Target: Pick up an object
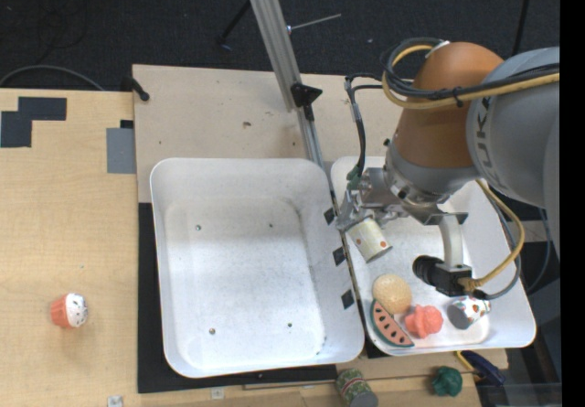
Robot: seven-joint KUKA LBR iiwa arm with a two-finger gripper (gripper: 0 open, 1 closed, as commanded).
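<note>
Green ball [447,381] on surface's near edge; pincer [364,224] over right bin [512,327].
Cup [369,239] sits at its tips, grip unclear; confirm a firm hold, then lift straight.

Grey arm [512,122] reaches in from right; orange-banded wrist bent down w/ end effector [364,213] low.

Bench [64,213] bears bins [183,204] (two, white).

Grey arm [526,122], orange band [448,103], black and yellow cables [407,76].
</note>
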